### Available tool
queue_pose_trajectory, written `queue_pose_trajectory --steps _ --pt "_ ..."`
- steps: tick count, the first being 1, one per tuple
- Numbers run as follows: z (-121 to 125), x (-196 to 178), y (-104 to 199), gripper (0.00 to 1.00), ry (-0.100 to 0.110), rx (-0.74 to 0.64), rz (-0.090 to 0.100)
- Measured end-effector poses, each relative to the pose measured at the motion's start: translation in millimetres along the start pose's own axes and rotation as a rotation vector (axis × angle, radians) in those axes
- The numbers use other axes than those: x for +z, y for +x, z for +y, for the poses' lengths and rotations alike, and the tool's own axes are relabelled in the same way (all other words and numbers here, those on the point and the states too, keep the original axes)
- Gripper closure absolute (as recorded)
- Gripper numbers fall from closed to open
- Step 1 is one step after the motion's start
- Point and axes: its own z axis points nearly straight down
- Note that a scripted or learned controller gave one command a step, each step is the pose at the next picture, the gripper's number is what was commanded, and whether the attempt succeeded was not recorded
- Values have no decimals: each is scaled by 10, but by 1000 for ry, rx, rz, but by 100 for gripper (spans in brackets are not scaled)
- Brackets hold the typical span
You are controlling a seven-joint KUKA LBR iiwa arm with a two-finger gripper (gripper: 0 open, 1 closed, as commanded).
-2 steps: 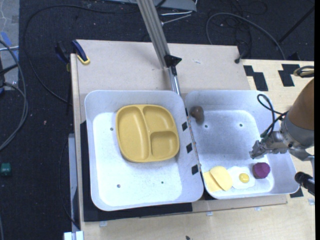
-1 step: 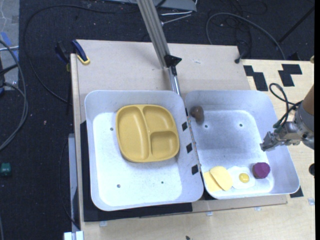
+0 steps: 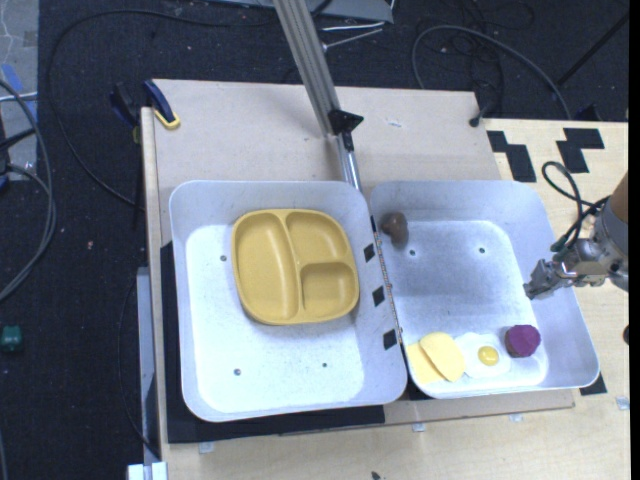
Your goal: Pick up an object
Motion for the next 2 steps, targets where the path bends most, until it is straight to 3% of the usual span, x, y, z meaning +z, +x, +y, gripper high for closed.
queue_pose_trajectory --steps 2 --pt "392 74 911 100 1 -6 2"
